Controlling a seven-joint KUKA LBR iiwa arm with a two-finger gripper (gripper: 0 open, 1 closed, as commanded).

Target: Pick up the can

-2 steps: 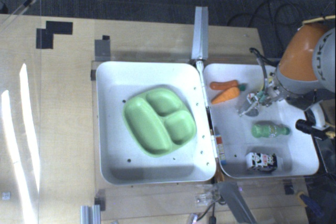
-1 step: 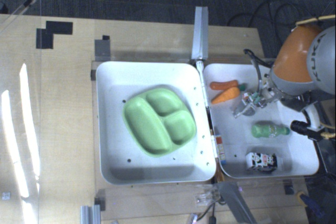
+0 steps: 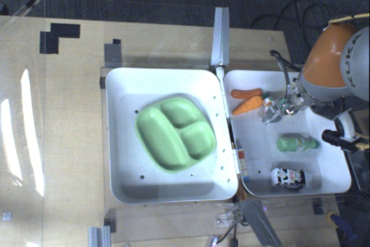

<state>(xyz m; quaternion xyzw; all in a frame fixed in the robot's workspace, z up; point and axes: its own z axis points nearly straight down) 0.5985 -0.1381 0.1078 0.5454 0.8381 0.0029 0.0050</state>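
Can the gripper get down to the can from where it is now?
Probably yes. The can lies alone near the right bin's front edge, nothing on top; the gripper only has to pass the green bottle.

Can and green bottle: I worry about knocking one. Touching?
Apart. The camera view shows bare white bin floor between the can and the green bottle.

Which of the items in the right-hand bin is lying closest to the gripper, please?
The orange carrot, just left of the gripper. The red chilli-like piece lies beyond it, while the green bottle and the black-and-white can lie nearer the bin's front.
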